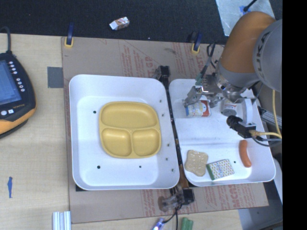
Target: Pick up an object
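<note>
I am hovering my gripper over the small carton at the right bin's far end; my jaws' state I cannot tell. Closing off-centre risks nudging it away.

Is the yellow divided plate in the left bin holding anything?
Empty. All three compartments of the yellow plate show bare yellow surface, and it lies flat in the left bin.

Small carton (white, red-blue), right bin
</note>
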Robot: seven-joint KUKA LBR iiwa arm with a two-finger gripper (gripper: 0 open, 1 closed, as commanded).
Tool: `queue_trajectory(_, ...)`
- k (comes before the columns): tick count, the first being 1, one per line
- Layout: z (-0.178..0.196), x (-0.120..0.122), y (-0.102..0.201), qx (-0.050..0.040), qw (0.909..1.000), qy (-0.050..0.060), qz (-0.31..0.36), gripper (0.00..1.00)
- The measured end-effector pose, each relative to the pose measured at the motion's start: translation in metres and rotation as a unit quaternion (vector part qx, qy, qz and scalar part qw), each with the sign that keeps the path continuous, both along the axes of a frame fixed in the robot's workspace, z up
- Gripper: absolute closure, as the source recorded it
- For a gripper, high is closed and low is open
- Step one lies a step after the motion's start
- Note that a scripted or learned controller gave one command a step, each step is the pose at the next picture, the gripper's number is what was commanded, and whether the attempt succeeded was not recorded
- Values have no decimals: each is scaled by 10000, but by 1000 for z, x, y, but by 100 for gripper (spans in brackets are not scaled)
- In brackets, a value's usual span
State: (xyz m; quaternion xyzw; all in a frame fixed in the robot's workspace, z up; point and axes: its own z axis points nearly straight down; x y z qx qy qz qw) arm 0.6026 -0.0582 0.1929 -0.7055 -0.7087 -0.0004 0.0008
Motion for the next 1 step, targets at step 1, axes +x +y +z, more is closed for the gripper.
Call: queue_trajectory(1, 4, -33, 52, -12, 10000, 18, 9, 100)
